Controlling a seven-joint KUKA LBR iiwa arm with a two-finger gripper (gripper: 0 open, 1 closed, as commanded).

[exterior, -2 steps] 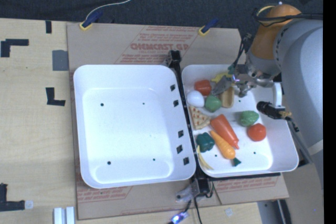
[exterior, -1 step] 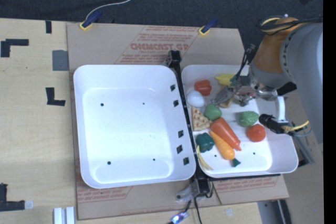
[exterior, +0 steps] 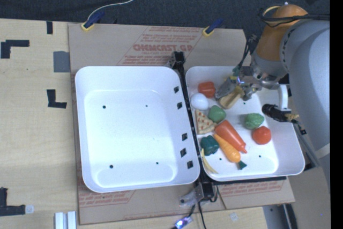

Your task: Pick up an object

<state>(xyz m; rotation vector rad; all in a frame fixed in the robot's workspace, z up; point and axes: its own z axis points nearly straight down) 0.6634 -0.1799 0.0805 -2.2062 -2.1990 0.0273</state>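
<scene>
The right bin [exterior: 289, 161] holds several toy foods: a red piece [exterior: 206, 88], a white egg [exterior: 199, 101], a tan waffle [exterior: 203, 123], a green lump [exterior: 217, 113], a red-orange carrot [exterior: 232, 135], a teal vegetable [exterior: 209, 145], a green ball [exterior: 254, 120] and a red tomato [exterior: 262, 135]. My gripper [exterior: 239, 85] hangs over the bin's far side. Directly beneath it, touching or nearly touching, lies a tan bread-like piece [exterior: 230, 98]. The grey arm with its orange band [exterior: 273, 35] comes in from the right.
The left white bin [exterior: 86, 115] stands beside the right one, with a black clipped divider [exterior: 183, 110] between them. Both rest on a cardboard sheet [exterior: 155, 45] on the wooden bench. A cable [exterior: 115, 5] runs across the dark floor behind.
</scene>
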